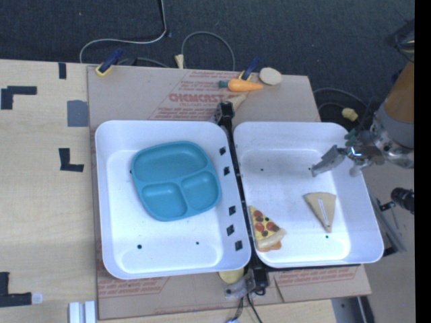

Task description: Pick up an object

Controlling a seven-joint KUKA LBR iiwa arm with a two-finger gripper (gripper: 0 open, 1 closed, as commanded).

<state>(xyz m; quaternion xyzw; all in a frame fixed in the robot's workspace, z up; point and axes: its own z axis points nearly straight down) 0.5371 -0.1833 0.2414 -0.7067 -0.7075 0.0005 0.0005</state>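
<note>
In the right bin point(283, 140) a toy pizza slice point(264, 229) lies at the front left, close to the divider. A beige wedge point(322, 209) lies at the front right. My gripper point(337, 165) hangs over the right half of this bin, above and behind the wedge. It is open, with one grey finger point(324, 161) pointing left and nothing between the fingers. The left bin point(111, 200) holds a blue divided plate point(176, 180).
A toy carrot point(244, 85) and a beige oval piece point(271, 76) lie on the cardboard behind the bins. Black clips point(232, 210) run along the divider between the bins. Cables loop across the dark floor at the back.
</note>
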